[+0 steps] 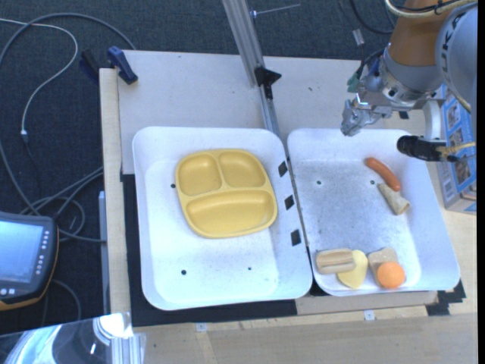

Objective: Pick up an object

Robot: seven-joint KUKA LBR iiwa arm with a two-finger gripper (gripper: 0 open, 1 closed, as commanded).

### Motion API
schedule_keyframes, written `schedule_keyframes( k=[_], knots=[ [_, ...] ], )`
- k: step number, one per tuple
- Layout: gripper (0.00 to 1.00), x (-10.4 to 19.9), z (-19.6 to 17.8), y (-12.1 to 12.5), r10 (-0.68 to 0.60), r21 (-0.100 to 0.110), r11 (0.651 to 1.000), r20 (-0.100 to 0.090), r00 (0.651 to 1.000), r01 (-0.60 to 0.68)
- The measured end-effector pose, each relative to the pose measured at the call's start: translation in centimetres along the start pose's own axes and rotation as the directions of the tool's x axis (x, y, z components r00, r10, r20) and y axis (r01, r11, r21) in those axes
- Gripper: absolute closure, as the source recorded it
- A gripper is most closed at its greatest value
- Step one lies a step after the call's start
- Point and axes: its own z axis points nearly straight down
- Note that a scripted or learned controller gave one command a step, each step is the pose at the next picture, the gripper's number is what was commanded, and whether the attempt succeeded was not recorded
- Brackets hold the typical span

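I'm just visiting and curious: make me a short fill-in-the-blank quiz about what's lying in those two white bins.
1. The yellow divided plate lies in the ____ bin.
2. That plate has ____ compartments.
3. The orange ball sits near the right bin's ____ edge in this view.
4. The gripper hangs over the right bin's far ____ corner.

Missing words: left; three; bottom; left

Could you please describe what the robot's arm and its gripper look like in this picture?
The grey KUKA arm has rounded, smooth links with a broad orange band above the wrist. Black cables loop along its side. Below the band sits a metallic silver wrist flange, and beneath that the small grey metal two-finger gripper, compact and darker at its tips. A black cylindrical piece juts out nearby.
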Motion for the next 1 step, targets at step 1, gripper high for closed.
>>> schedule_keyframes(
  k=[1],
  knots=[
    [1.00, 0.04, -0.10, 0.08, -0.001, 0.006, 1.000, -0.001, 1.000, 0.001]
  ],
)
